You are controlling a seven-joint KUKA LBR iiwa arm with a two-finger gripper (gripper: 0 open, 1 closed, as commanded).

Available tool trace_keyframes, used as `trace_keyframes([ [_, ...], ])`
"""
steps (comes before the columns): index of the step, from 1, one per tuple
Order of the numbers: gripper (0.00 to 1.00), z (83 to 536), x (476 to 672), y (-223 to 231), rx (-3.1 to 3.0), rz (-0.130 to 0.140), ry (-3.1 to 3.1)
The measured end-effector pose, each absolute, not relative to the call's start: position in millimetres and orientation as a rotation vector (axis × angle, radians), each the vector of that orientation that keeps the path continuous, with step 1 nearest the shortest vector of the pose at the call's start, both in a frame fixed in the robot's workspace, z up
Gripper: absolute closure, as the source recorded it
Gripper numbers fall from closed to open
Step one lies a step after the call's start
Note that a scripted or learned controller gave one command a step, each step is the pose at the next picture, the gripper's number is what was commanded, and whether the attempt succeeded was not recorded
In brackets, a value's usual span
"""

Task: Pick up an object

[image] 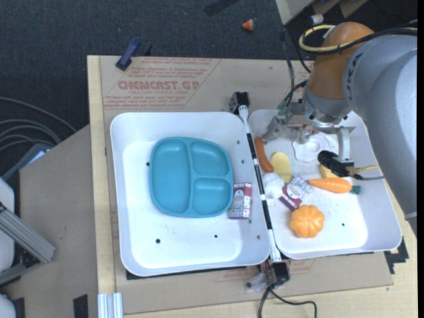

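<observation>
Pumpkin (pixel 307 221), perhaps toy, right bin (pixel 371 234)

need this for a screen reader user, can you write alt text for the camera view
A grey robot arm with an orange band reaches from the right over the back of the right white bin, which holds toy food including a small orange pumpkin and a carrot. The left bin holds a blue divided plate with a small carton beside it.

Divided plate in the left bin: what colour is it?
The divided plate is light blue all over, no pattern, seen clearly in the camera view.
</observation>
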State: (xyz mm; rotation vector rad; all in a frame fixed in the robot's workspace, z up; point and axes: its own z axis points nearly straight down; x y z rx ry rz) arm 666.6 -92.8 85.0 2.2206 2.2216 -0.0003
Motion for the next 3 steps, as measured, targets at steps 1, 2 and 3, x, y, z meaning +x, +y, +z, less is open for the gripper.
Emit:
trace_keyframes([
  [1, 0.00, 84.8, 649.2, -92.7, 2.223, -0.002, 2.222],
  [2, 0.00, 84.9, 666.8, -97.4, 2.220, 0.001, 2.223],
  [3, 0.00, 84.8, 651.0, -92.0, 2.223, -0.002, 2.222],
])
